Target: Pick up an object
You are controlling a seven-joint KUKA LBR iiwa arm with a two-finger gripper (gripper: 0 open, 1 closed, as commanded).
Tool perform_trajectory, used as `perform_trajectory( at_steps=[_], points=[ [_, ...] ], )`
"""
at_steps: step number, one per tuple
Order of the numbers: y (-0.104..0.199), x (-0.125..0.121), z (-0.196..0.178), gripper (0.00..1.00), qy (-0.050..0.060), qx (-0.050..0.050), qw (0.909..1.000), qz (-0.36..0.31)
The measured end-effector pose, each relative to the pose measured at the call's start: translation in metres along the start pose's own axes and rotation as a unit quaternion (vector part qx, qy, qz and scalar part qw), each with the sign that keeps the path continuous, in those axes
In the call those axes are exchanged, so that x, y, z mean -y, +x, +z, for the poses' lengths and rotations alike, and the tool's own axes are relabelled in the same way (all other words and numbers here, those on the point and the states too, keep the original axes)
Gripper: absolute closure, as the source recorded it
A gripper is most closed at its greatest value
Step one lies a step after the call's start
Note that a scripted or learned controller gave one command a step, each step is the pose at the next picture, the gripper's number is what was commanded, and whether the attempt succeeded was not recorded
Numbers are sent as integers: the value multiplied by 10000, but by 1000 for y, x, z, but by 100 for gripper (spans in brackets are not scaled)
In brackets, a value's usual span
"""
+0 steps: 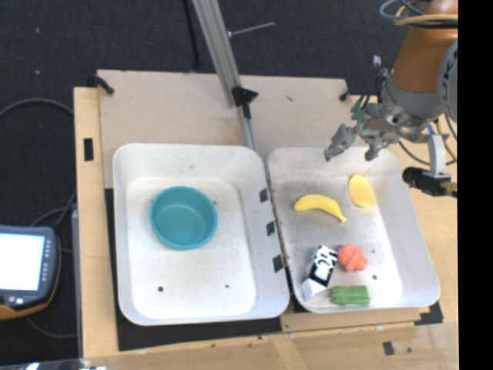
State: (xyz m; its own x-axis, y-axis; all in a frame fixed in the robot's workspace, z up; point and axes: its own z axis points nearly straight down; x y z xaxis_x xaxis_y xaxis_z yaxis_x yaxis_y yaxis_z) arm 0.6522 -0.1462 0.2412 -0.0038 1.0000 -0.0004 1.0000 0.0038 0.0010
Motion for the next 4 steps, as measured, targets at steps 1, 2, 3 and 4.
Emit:
perform_trajectory(
  at_steps=[1, 2, 3, 4],
  points=[
    [0, 0, 0, 0, 2, 5, 10000, -2],
    [-6, 2, 43, 0, 19, 15, 10000, 24],
    [-16, 5, 102, 0, 30, 13, 10000, 27],
    [-18, 6, 143, 0, 22, 14, 10000, 35]
  ],
)
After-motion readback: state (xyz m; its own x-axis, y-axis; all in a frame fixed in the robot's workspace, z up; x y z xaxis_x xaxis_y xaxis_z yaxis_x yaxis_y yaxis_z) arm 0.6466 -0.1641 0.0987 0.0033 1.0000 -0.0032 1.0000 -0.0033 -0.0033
